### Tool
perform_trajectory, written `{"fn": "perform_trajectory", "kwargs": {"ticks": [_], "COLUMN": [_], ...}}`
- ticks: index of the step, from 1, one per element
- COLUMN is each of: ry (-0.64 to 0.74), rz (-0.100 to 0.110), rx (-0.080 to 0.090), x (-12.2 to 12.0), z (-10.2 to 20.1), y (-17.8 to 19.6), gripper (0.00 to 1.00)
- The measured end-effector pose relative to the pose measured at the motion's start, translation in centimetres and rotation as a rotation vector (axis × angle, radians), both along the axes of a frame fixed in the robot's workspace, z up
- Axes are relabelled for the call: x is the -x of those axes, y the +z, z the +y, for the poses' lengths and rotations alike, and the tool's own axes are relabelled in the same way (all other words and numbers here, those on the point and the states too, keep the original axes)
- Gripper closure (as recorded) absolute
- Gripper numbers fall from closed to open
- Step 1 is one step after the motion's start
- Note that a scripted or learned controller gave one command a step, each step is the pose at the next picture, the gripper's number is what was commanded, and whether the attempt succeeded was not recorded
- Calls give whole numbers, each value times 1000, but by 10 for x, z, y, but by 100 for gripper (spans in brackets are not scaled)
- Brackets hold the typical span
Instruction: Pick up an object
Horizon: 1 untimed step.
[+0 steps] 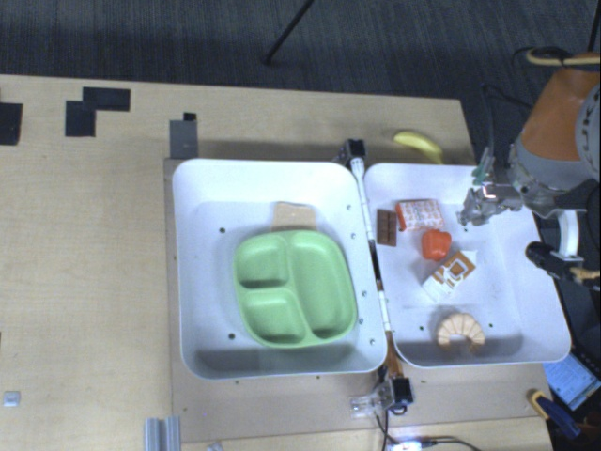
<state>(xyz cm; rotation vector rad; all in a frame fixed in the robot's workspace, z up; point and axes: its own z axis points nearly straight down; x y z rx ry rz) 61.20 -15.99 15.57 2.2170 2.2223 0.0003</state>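
Fingers hang above the right bin, holding nothing; their spread is too unclear to tell.

No legible txt, labels, nos. or signs; print on small packets too blurred.

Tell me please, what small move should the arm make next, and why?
Probably a short shift toward the bin's middle, then down. The gripper hangs over the upper right part of the right bin, with nothing visibly between its fingers. The nearest things lie to its left: a red-and-white packet and an orange-red round object. The round one stands a little apart, so it seems the easier target.
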Motion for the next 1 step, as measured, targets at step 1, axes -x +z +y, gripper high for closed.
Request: {"fn": "perform_trajectory", "kwargs": {"ticks": [1], "ry": [2], "rz": [-1], "rx": [-1], "x": [0], "z": [1], "y": [0], "gripper": [0]}}
